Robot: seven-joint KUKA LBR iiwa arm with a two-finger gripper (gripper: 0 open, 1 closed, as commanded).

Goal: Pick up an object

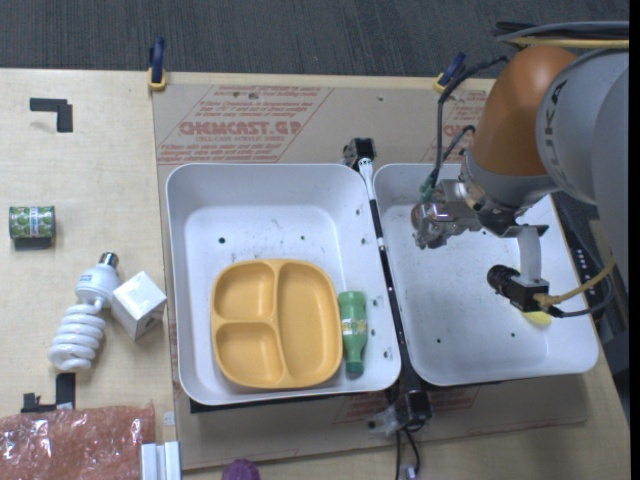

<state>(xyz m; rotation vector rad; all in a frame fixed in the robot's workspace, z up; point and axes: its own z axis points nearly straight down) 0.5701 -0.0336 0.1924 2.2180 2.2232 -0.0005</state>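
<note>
The green bottle point(352, 331) lies in the left bin point(190, 268), long axis running near to far, touching the yellow plate point(277, 321) — well left of the gripper point(432, 224), which hangs over the right bin point(480, 358). Whether its fingers are open I cannot tell.

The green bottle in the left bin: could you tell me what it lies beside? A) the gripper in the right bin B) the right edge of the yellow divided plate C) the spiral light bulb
B: the green bottle lies lengthwise against the right edge of the yellow divided plate inside the left bin.
</note>
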